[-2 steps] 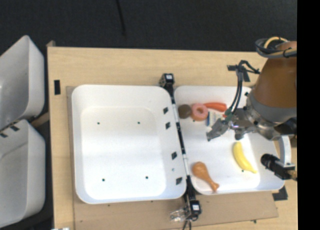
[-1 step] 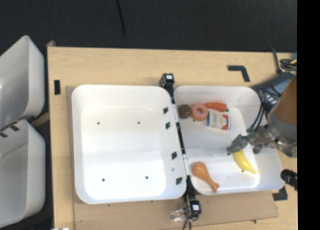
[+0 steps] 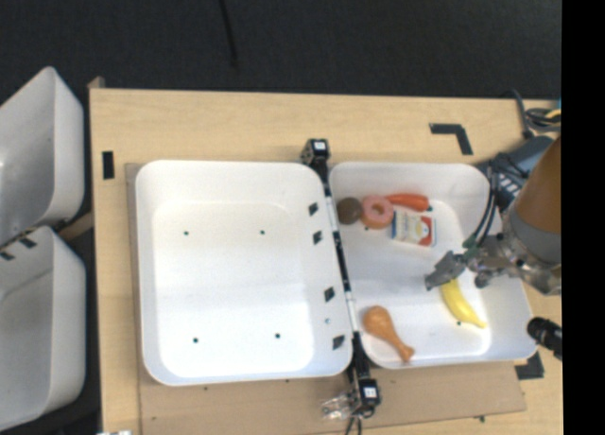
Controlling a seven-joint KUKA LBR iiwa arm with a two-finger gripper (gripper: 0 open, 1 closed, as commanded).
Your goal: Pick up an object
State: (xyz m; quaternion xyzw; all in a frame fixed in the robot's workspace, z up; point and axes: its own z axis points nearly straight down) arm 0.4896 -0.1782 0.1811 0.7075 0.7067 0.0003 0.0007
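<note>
Gripper [image 3: 452, 269] low, angled; just above banana [image 3: 462, 304].

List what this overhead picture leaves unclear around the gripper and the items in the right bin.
- Gripper: blurred, small; its grip state is unreadable.
- Banana: upper end sits under the gripper, so contact cannot be judged.
- Small carton: label too small to read.
- Arm: cut off by the right edge.

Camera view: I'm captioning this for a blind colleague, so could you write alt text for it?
A grey robot arm reaches from the right into the right white bin, its gripper just above a banana. That bin also holds a chicken drumstick, a carrot, a pink ring and a small carton.
</note>
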